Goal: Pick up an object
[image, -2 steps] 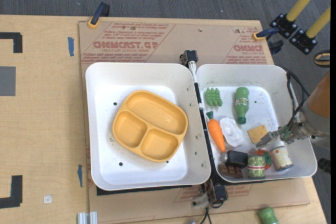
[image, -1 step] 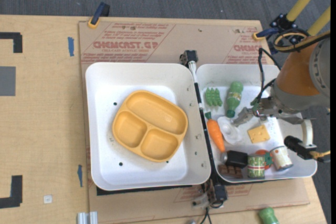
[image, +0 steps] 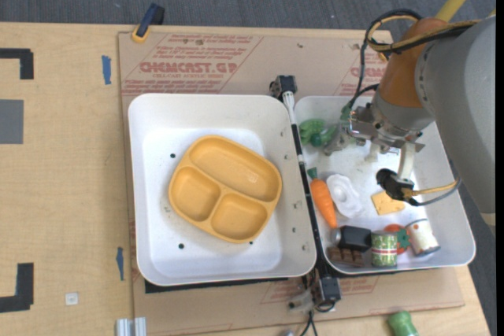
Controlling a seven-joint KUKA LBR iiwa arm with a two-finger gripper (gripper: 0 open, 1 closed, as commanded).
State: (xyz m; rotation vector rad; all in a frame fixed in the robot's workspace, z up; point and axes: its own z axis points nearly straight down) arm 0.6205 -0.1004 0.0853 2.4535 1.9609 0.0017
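- Fixed high above the bench (image: 55, 169), looking down at a slant rather than straight.
- Far enough back to take in both bins whole, with dark floor along the top of the frame.
- Left bin (image: 150, 193) at frame centre, right bin (image: 453, 236) toward the lower right, bench edges running slightly askew to the frame.
- Arm (image: 453, 83) entering from the right edge, its bulk nearest the lens and large in the upper right.
- Single view, so no overlap with another.
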